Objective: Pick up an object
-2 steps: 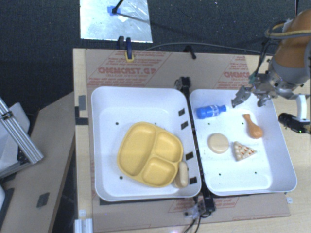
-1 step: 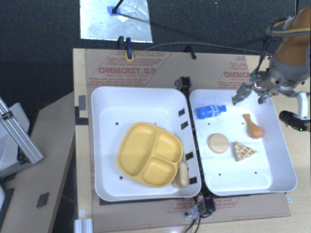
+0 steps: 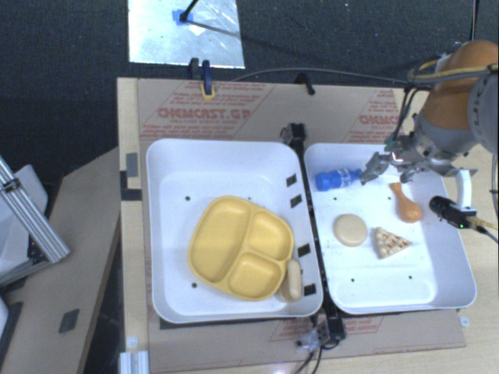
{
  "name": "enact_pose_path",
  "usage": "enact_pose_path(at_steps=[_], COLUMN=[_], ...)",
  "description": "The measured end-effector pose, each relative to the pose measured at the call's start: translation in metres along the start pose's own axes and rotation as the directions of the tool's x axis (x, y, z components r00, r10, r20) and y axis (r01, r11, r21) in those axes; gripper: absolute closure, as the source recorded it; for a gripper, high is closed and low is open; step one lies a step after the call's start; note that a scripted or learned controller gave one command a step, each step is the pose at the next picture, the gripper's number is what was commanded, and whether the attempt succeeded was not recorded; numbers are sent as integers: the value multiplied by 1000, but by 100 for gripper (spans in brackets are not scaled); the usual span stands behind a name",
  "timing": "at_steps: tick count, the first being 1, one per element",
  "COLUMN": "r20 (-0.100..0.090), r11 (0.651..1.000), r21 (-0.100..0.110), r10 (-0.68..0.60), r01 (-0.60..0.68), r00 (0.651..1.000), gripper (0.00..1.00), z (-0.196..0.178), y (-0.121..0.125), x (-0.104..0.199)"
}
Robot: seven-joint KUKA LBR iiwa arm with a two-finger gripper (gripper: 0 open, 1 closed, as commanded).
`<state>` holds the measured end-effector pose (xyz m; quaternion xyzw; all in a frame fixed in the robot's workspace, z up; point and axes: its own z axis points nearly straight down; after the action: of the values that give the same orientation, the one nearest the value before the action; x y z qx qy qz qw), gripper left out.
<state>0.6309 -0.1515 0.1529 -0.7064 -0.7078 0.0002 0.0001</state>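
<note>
A robotics lab: two white bins [image 3: 234, 150] clamped on a protected bench [image 3: 234, 104].

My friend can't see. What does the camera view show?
A robot arm's gripper hovers over the right bin, beside a blue bottle, an orange drumstick toy, a round cookie and a pizza slice. The left bin holds a yellow divided plate.
</note>
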Motion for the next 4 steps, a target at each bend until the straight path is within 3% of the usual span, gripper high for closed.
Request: enact_pose_path(at_steps=[1,2,3,4], r20=[-1,0,1,2], r11=[1000,1000,1000,1000], r21=[2,-2,-6,-9], r10=[0,0,0,-2], r01=[0,0,0,2], r00=[1000,1000,1000,1000], gripper=[0,0,100,100], z=[55,68,56,-9], y=[-10,-9,-8,-4], x=[2,3,3,1])
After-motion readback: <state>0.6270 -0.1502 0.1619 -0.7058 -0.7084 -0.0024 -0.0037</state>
